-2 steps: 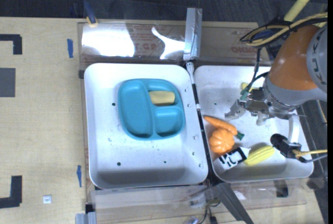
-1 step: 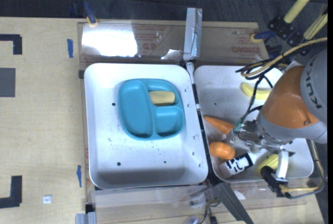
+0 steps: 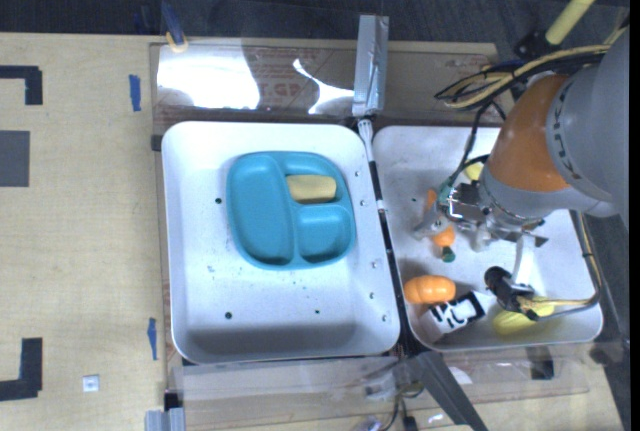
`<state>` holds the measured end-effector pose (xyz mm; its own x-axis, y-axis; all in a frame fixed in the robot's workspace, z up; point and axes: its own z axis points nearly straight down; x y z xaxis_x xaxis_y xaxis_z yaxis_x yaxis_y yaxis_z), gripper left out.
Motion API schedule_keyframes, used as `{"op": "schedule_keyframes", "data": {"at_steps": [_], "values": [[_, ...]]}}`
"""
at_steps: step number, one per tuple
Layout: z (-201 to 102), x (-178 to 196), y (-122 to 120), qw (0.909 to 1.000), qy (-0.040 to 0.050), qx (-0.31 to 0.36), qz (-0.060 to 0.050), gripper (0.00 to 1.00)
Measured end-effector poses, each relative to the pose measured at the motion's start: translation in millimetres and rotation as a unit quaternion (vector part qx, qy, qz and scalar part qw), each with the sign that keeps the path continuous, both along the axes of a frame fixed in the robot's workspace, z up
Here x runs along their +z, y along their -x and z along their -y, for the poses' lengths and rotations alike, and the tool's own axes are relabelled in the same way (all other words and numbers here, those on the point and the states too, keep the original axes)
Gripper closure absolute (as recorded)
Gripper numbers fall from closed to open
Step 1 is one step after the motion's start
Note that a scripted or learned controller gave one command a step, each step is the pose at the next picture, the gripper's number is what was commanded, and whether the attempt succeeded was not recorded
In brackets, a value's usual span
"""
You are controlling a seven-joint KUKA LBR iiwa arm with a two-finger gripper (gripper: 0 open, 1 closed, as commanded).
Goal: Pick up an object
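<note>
Looking down at the desk (image 3: 70, 219), I see two shallow white bins sitting side by side and touching along their inner rims. The left bin (image 3: 270, 304), in the middle of the frame, holds a blue divided plate (image 3: 262, 209) lying flat in its upper half. The plate has one long compartment on its left and two smaller ones on its right. A yellow block (image 3: 312, 188) lies in the upper right compartment, and the other two compartments are bare blue.

The right bin (image 3: 410, 164), at the right of the frame, carries the loose things. A small orange piece (image 3: 443, 238) lies near the bin's middle with a speck of green just below it. A rounder orange ball (image 3: 430, 290) sits lower, close to the bin's left wall. Just right of and below the ball is a black and white item (image 3: 455, 311), near the bottom rim. A yellow thing (image 3: 512, 322) lies further right along that rim, partly covered, and I cannot make out what it is.

The grey arm (image 3: 590, 119) with its orange band reaches in from the right and hangs over the right bin. The tool (image 3: 458, 217) is low over the bin's middle, just above the small orange piece. From here I cannot tell whether the tool is open or closed, or whether it touches the piece.
</note>
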<state>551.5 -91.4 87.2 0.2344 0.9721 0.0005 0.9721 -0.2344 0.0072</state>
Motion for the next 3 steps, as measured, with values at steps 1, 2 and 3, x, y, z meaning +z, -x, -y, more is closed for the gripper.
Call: {"op": "schedule_keyframes", "data": {"at_steps": [1, 2, 3], "values": [[0.3, 11.5, -1.2, 1.0000, 0.0006, 0.000, 0.002, 1.00], [0.3, 11.0, -0.9, 1.0000, 0.0006, 0.000, 0.002, 0.00], [0.2, 20.9, -1.4, 1.0000, 0.0010, 0.000, 0.003, 1.00]]}}
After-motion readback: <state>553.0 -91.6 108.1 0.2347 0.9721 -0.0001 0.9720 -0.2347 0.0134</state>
